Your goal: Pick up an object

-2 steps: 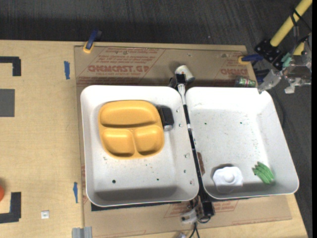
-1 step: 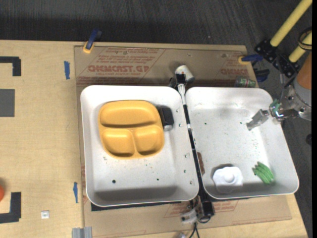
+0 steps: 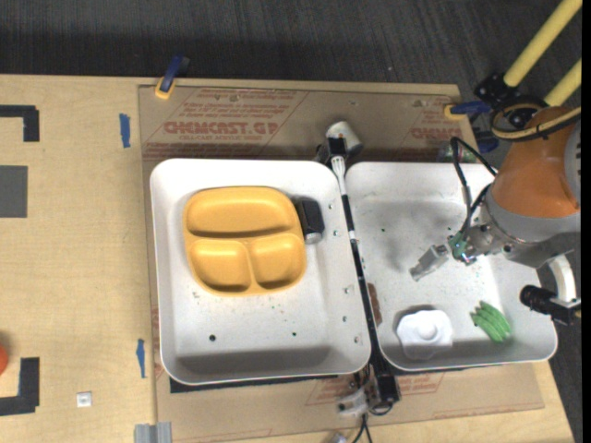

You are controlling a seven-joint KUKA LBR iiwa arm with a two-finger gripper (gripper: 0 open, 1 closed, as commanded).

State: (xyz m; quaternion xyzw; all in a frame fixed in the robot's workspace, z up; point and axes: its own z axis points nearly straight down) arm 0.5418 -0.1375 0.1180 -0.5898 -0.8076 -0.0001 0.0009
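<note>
objects lie in the right bin [image 3: 388,187]: a green piece [image 3: 491,321] near its right wall and a white container [image 3: 424,329] at its near edge. gripper [image 3: 429,261] hovers above the bin's middle, fingers slightly parted, gripping nothing. left bin [image 3: 175,275] holds a yellow divided tray [image 3: 245,238] with a dark object [image 3: 309,218] touching its right side.

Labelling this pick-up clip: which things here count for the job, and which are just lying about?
For the job: gripper; white bottle; green toy; yellow tray; dark block; right bin; left bin.
Lying about: blue clamp; cardboard sheet.
</note>
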